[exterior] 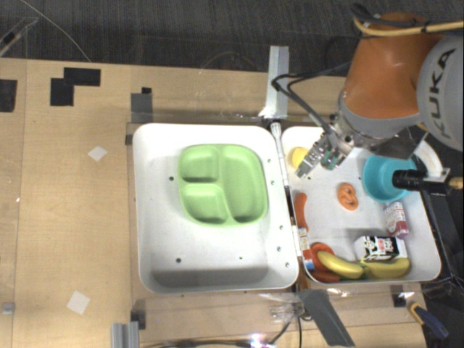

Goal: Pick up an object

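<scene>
Overhead, the claw (pixel 313 159) hangs low in the right bin (pixel 428 263), just beside a small yellow object (pixel 296 155) near that bin's upper-left corner; whether its tips stand apart or together cannot be told. Nothing is seen between them. The yellow object looks light, rounded and probably smooth, so a grip across its middle seems best. Bananas (pixel 362 267) lie along the right bin's lower wall.
</scene>
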### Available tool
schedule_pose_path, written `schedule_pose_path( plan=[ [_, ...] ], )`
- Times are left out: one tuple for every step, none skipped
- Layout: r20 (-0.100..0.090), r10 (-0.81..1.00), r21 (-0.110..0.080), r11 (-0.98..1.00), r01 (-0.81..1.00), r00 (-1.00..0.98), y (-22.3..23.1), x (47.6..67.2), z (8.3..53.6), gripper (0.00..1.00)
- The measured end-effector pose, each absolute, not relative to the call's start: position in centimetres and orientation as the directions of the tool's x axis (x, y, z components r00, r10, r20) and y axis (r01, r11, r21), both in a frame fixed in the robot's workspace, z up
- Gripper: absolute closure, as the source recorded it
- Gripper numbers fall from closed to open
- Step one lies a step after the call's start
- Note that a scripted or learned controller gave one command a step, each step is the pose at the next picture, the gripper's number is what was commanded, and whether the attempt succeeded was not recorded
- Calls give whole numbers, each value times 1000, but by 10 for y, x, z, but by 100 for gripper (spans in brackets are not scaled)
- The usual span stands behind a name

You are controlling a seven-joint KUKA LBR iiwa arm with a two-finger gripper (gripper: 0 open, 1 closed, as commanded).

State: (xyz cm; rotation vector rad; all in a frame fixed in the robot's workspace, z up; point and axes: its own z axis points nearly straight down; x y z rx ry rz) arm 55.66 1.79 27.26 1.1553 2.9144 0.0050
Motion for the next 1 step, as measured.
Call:
schedule_pose_path(
  plan=[
    [-3, 657, 4, 754, 657, -754, 45, 589, 257, 100]
  ],
)
